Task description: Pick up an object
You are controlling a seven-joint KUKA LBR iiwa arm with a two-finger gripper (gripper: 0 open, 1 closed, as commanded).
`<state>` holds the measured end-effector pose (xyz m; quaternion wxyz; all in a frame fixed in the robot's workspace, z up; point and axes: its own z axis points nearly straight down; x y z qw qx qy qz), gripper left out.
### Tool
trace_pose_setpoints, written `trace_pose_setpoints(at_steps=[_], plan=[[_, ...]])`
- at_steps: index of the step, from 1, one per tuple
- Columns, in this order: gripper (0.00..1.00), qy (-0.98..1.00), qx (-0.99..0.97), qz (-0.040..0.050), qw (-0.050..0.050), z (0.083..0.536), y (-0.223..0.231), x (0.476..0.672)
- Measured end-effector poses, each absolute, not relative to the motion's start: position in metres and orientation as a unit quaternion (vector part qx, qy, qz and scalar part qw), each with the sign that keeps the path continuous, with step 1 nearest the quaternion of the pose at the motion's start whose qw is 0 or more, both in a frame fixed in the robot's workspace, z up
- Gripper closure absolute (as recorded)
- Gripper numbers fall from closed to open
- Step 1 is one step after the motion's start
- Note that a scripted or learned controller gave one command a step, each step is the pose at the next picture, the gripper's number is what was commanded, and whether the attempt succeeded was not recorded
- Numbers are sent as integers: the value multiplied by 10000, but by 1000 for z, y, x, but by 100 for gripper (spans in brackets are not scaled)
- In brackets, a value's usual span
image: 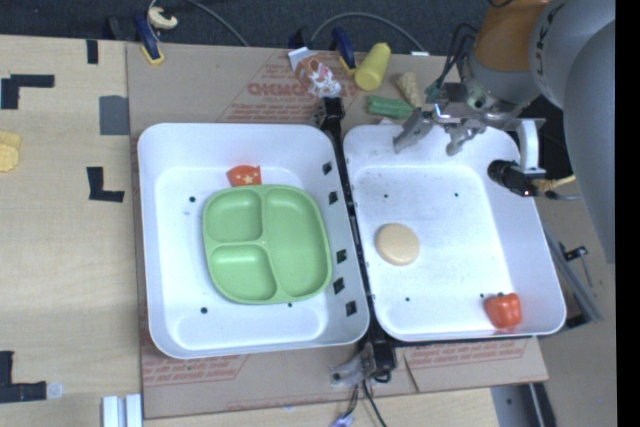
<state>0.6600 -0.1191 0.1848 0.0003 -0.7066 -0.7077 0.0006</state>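
Up high, the fingers [432, 134] were spread apart and held nothing, over the right bin's [520, 260] back edge, far from the cookie [397, 244].

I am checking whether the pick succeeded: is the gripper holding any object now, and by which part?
Nothing is held. The gripper is open over the right bin's far edge, with nothing between its fingers.

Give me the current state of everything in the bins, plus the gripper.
gripper: fingers spread open, nothing between them, over the right bin's far edge.
green divided plate: flat in the left bin, compartments bare.
small orange item: in the left bin, beside the plate's far rim.
tan round piece: lying in the right bin.
red-orange pepper: in the right bin's near right corner.
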Motion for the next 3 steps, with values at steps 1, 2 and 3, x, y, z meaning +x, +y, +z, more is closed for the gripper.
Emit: trace_pose_setpoints(at_steps=[1,2,3], plan=[[0,-7068,-7075,8,-19,267,-225,646],[0,-7082,-7060,6,23,172,-126,631],[0,-7076,-7066,-4,-2,86,-112,590]])
